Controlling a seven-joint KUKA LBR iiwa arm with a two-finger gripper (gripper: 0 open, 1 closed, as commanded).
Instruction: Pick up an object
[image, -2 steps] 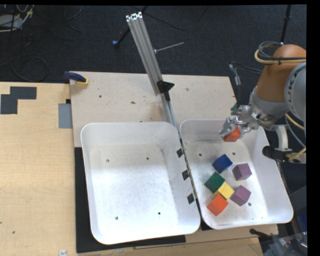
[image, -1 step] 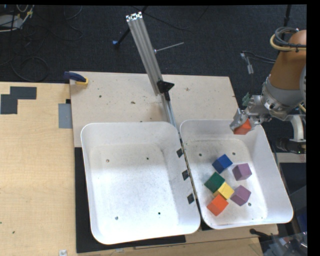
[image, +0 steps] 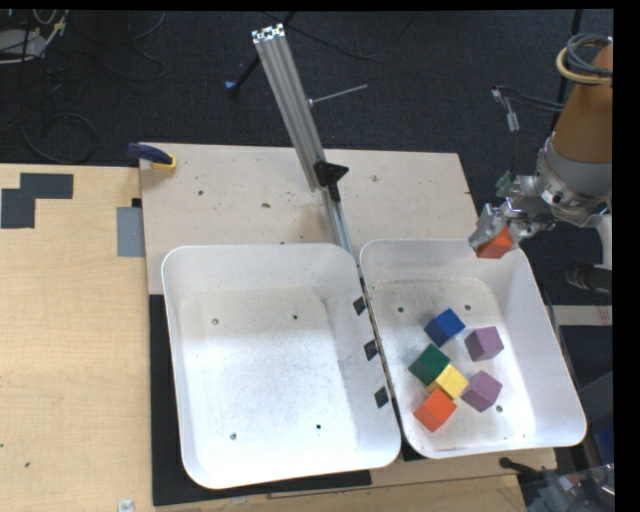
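1. Camera view: the end effector (image: 495, 235) hangs above the right bin's (image: 545, 330) far corner, clamped on one red-orange block (image: 493, 246).
2. Six blocks lie in that bin: one blue (image: 444, 326), one green (image: 430, 364), one yellow (image: 452, 381), one orange (image: 435, 409), two purple (image: 484, 343).
3. The left bin (image: 190, 300) sits beside it.

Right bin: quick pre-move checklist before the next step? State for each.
1. Something in the gripper: ok, a small red-orange block sits at its tip, between the fingers as far as the view shows.
2. Block lifted off the bin floor: ok, it hangs over the right bin at its far right corner.
3. Grip firm: cannot tell, the contact is too small to read.
4. Other blocks left in place: ok, blue, green, yellow, orange and two purple lie clustered in the right bin.
5. Path to left bin: cannot tell, height over the divider is unclear.
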